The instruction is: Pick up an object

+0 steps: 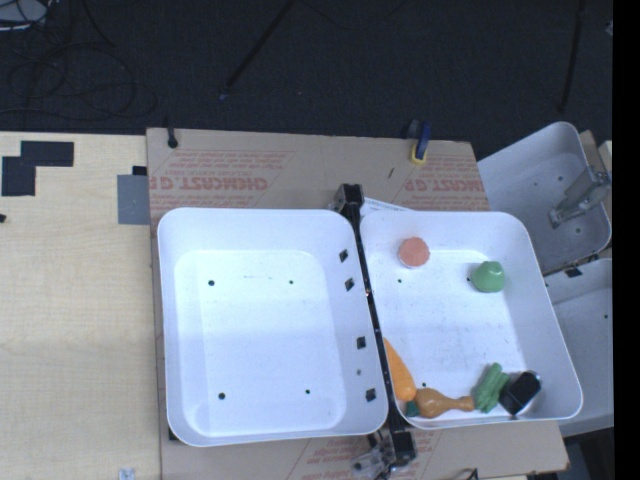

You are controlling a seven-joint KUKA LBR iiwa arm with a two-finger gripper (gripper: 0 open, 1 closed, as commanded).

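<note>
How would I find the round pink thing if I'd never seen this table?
Look at the right bin of the two white bins. Near its far wall lies a round pink object, left of a green ball. It is the one pink thing; the other items crowd the near edge.

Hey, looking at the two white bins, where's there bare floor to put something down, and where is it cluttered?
The left bin has bare floor from wall to wall. In the right bin, the middle is free, bordered by the pink ball and green ball above. Its near edge is crowded: orange carrot, yellow-orange toy, green piece and black object.
</note>
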